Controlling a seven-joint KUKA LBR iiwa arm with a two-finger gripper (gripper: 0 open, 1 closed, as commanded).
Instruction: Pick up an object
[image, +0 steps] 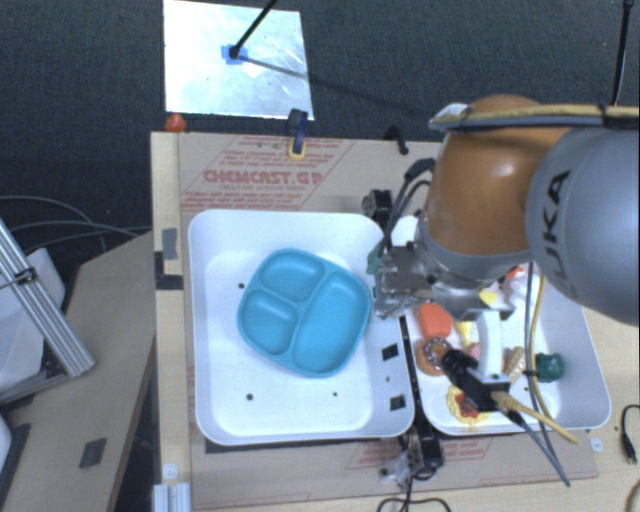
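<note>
Orange object (436, 320), perhaps a toy food, lies in the right bin (585, 395) just beside the gripper (403, 285). I cannot tell whether that gripper is clamped or released. A blue divided plate (300, 310) sits in the left bin (215, 400).

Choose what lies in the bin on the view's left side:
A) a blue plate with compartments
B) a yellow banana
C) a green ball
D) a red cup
A: a blue plate, divided into three compartments, rests on the floor of the left bin.
</note>
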